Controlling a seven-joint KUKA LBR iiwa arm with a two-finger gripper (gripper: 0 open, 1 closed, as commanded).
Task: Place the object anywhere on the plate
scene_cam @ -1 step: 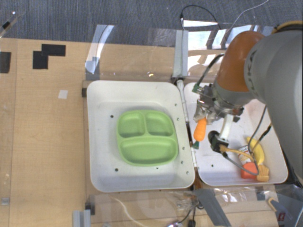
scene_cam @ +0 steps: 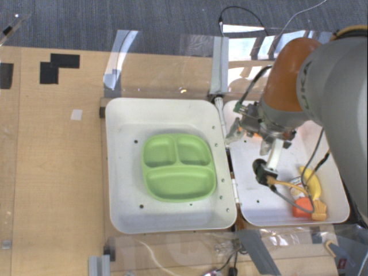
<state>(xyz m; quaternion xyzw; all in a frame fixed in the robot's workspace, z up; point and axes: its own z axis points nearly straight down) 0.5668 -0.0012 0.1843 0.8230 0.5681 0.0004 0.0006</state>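
Observation:
A green plate [scene_cam: 178,167] with three compartments lies in the middle of the left white bin [scene_cam: 123,211]; nothing rests on it. In the right bin [scene_cam: 253,209] a yellow banana [scene_cam: 312,182] lies near the right wall, with an orange piece [scene_cam: 299,207] and a small yellow piece [scene_cam: 319,213] just in front of it. My gripper [scene_cam: 240,125] hangs over the back left part of the right bin, close to the wall between the bins. It is well left of the banana and apart from it.
The grey arm with its orange band [scene_cam: 287,79] covers the back right of the right bin. The ridge between the two bins [scene_cam: 227,154] runs just left of the gripper. Clear panels [scene_cam: 218,68] stand behind the bins.

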